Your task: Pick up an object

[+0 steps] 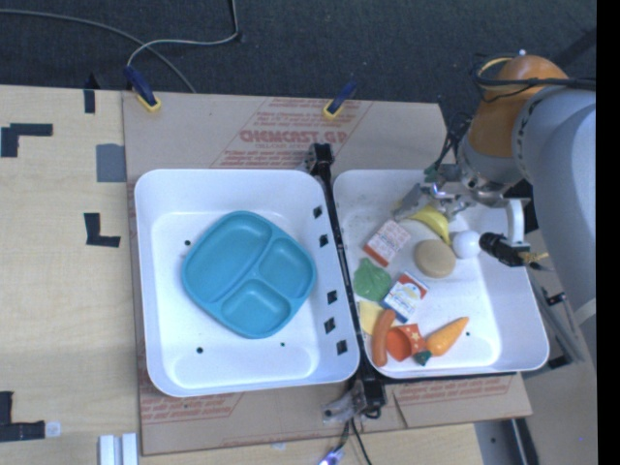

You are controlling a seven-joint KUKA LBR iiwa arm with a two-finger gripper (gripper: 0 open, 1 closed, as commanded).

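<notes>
- The arm (542, 134) reaches in from the right, and its hand (436, 194) hangs low over the far part of the right bin (513, 356).
- Whether the hand is spread or closed, I cannot tell; nothing can be seen gripped in it.
- Right under it lies the yellow banana (433, 223), just on the near side of the hand, its long axis running slantwise across the bin.
- Beside the banana sit a tan round piece (435, 259) and a small white ball (466, 244), both touching or nearly so.
- Further toward the near edge: a green piece (372, 282), small cartons (388, 242), an orange carrot (447, 336).
- The left bin (165, 356) holds a blue divided plate (249, 273), well apart from the hand.
- My call: the banana is the likeliest target, needing only a short drop.
</notes>
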